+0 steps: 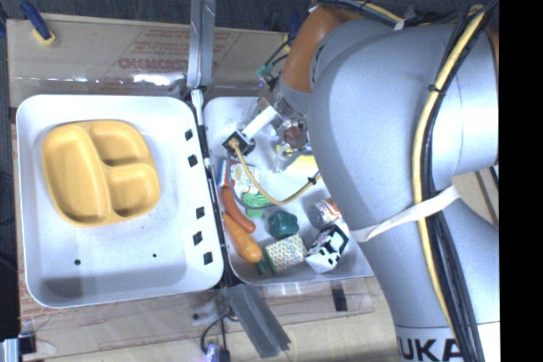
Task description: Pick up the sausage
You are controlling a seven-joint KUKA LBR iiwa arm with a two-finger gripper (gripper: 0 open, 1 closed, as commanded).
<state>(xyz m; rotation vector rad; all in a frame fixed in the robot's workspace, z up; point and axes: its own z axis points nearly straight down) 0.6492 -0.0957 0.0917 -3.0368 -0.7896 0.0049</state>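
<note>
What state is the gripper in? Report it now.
Gripper: cannot be told whether open or closed; it hangs over the right bin, apart from the sausage.

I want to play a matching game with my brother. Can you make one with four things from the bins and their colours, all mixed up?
Things:
1. divided plate
2. sausage
3. small lump
4. patchy toy

Colours:
A. black and white
B. dark green
C. yellow
D. reddish brown

Pairs: 1-C, 2-D, 3-B, 4-A
</note>
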